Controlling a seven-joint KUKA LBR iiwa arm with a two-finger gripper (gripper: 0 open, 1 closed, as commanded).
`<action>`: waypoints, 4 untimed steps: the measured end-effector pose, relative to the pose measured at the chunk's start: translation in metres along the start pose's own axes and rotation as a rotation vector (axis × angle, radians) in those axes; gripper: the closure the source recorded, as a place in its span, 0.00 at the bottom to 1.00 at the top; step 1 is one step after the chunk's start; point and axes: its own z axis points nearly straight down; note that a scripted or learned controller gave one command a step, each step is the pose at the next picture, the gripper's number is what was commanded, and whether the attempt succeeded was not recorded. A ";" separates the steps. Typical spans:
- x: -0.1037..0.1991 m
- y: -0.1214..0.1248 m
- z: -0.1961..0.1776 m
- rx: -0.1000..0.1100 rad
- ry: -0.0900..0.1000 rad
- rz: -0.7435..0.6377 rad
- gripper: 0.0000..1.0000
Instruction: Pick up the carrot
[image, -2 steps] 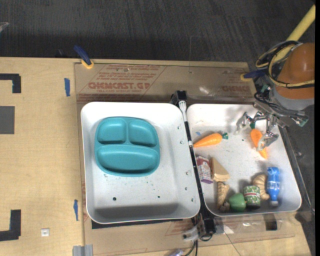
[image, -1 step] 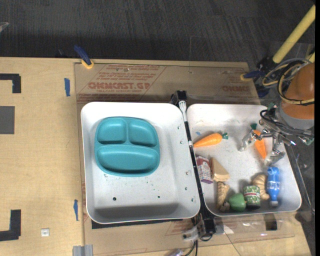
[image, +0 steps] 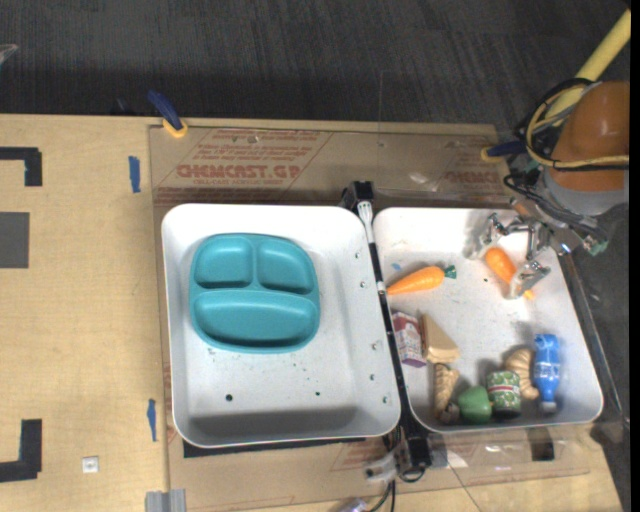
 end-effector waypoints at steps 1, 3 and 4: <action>0.019 0.009 -0.001 0.002 0.000 0.180 0.00; 0.058 0.072 -0.003 0.007 -0.001 -0.098 1.00; -0.009 0.143 -0.058 0.003 -0.005 0.085 1.00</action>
